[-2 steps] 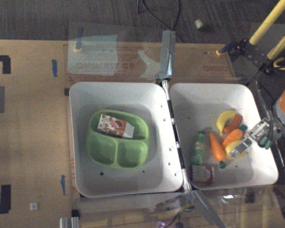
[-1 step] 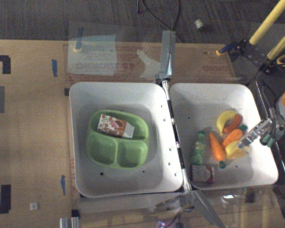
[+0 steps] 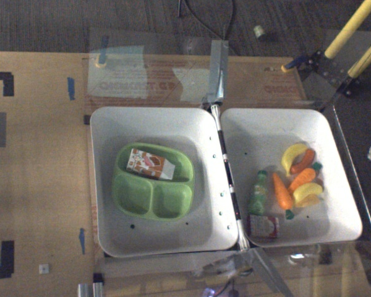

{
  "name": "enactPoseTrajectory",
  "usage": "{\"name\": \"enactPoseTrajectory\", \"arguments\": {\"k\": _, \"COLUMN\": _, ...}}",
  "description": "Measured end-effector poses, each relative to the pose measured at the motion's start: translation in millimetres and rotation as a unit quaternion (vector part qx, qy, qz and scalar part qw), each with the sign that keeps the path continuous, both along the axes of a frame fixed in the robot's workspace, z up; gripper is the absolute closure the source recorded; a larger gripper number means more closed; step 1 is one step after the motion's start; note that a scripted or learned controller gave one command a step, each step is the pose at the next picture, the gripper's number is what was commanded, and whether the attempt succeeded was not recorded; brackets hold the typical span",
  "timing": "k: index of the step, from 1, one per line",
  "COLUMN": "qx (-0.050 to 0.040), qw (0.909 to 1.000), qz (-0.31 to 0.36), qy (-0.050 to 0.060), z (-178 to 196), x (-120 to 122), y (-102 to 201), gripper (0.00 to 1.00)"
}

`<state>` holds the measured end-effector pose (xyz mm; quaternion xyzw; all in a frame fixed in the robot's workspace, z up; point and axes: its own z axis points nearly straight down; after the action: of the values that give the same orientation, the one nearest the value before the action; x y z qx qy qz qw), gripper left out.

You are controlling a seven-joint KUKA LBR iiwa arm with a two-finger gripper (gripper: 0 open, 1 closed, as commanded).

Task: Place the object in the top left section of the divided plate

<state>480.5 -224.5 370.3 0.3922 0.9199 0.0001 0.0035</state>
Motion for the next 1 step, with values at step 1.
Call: {"name": "enactPoseTrajectory", "arguments": {"k": 1, "qx": 0.0003, "qw": 1.0000, "qz": -0.001, "qy": 0.000, "z": -0.3, "x": -0.3, "y": -0.5, "gripper": 0.00}}
